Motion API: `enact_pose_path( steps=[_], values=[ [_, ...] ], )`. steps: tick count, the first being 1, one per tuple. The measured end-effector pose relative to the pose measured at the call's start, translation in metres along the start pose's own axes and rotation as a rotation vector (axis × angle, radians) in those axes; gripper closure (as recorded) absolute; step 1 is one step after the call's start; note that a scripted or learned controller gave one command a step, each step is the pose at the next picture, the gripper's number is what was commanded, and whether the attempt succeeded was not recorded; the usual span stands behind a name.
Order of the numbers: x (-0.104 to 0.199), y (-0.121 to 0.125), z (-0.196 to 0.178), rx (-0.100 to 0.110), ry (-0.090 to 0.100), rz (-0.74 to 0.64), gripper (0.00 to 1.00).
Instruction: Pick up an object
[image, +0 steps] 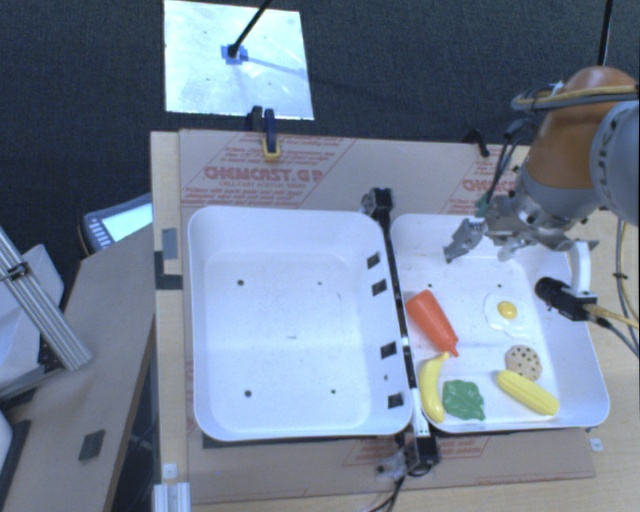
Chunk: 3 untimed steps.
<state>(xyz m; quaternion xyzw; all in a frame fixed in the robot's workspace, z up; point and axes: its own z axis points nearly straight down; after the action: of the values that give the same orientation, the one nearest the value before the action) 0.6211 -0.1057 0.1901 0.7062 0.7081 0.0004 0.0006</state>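
The right bin (590, 400) holds several toy foods. An orange carrot (432, 318) lies by its left wall, with a yellow banana (432, 388) and a green leafy piece (463, 399) below it. A fried egg (505, 311), a brown cookie (522, 360) and a yellow corn cob (527, 392) lie further right. My gripper (486, 245) hangs over the back of the right bin, above and behind the egg. Its grey fingers (463, 242) stand apart, open, with nothing between them.
The left bin (210, 330) sits beside the right one, joined by a black-clipped divider (390, 300). A cardboard sheet (300, 170) lies under both bins, and a yellow clamp (270, 148) grips its back edge.
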Motion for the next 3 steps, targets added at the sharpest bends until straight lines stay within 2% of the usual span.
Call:
enact_pose_path(
  steps=[1,2,3],
  values=[
    [-0.011,-0.043,-0.158,-0.014,-0.003,0.002,0.00],
    [-0.022,-0.005,-0.079,0.000,-0.001,0.001,0.00],
    [0.006,-0.050,-0.115,-0.002,0.001,-0.003,0.00]
  ],
)
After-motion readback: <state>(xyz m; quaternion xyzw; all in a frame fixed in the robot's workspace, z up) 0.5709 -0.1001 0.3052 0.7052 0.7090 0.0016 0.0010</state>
